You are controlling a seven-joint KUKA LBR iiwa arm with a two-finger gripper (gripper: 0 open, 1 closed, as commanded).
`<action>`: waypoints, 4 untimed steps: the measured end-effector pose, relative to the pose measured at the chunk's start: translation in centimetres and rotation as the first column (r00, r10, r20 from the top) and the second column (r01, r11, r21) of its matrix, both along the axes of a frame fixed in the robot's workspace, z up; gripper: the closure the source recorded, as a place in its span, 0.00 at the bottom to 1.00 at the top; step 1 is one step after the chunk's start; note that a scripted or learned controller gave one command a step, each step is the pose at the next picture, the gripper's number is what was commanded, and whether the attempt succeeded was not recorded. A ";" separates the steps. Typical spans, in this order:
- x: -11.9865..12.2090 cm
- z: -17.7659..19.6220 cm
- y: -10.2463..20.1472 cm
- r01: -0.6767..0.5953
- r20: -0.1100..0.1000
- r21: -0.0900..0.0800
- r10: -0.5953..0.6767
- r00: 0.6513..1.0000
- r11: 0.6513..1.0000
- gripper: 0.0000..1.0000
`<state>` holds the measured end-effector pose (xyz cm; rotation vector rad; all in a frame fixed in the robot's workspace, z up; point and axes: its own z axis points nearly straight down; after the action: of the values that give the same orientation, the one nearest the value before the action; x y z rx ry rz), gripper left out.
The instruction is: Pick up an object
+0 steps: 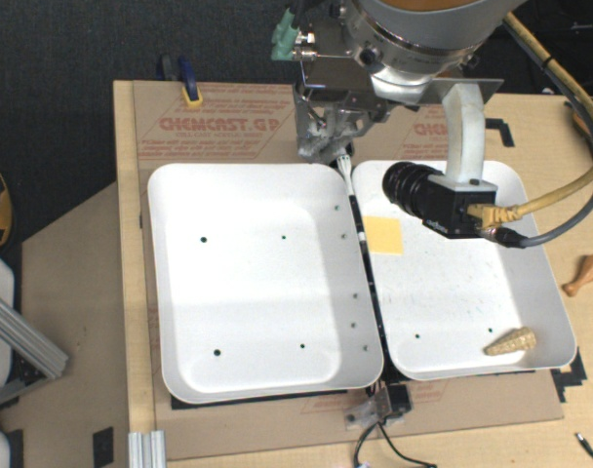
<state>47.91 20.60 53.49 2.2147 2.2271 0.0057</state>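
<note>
A flat yellow square (383,234) lies in the right bin (531,291), close to its left wall. A small tan ridged cone-shaped piece (511,341) rests near that bin's front right corner. My gripper (323,140) hangs over the bench board at the back, just beyond the gap between the two bins, with the grey and orange arm above it. It is well apart from both objects, and I see nothing between its fingers.
The left bin (257,291) stands beside the right one. A black cylindrical camera unit (435,199) on a white bracket, with a yellow cable, overhangs the right bin's back. A blue and yellow clamp (188,83) grips the board's back left edge.
</note>
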 end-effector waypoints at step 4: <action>0.0 1.1 1.9 0.003 0.003 0.000 -0.003 1.000 1.000 0.00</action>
<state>47.95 22.52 54.56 2.2164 2.2226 0.0086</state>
